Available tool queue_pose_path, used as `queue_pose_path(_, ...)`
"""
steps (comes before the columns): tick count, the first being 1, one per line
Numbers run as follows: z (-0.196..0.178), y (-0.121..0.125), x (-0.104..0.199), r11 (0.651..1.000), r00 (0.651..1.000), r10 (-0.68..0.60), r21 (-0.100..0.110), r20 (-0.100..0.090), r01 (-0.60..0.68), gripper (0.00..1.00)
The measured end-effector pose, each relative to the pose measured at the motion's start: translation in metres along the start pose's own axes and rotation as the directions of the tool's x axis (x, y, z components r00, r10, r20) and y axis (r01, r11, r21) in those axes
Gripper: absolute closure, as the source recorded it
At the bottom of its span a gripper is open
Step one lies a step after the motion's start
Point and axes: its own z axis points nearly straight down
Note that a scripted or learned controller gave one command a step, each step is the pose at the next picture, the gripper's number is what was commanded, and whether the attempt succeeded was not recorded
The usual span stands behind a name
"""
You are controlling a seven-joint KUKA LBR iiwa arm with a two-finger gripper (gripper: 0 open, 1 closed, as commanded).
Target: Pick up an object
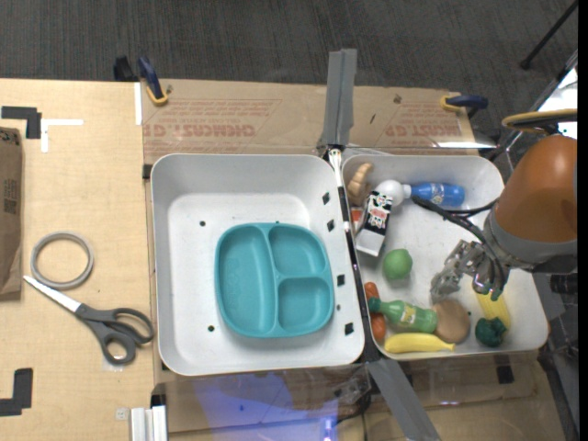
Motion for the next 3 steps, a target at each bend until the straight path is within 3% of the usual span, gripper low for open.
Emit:
queue_pose_path(1,-0.077,-0.028,-0.073,0.997,0.997,0.075,0.0,0.003,-0.075,1.0)
queue_pose_path(2,0.0,0.016,-0.04,0.993,0.993,0.116,0.0,0.001,-0.116,1.0)
queue_pose_path(3,-0.001,0.048,-0.075,0.953,0.953,0.303,0.0,0.003,-0.303,1.0)
